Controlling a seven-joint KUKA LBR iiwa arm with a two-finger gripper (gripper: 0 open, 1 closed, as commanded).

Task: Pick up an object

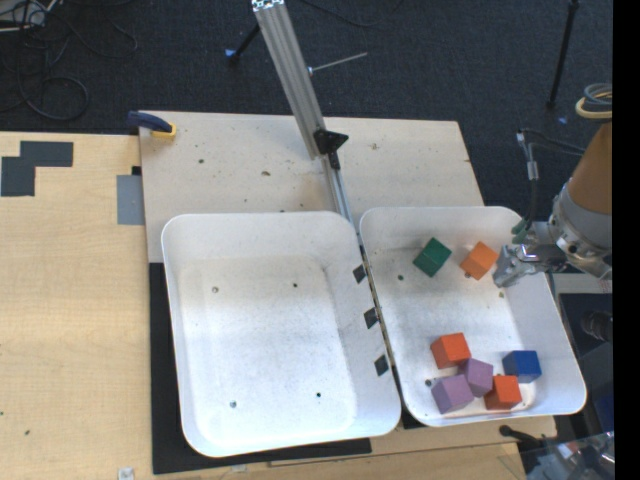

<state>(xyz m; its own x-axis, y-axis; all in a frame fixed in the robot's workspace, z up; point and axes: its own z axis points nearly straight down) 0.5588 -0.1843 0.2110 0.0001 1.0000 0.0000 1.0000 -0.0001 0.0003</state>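
Note:
The right bin holds several small blocks. A green block and an orange block lie near its far side. Toward its near corner sit another orange block, two purple blocks, a blue block and an orange-red block. My gripper hangs at the bin's right rim, just right of the far orange block, with nothing seen between its fingers.
The left bin lies beside the right one. A slanted aluminium bar rises behind the bins. A blue and yellow clamp sits at the bench's far left corner.

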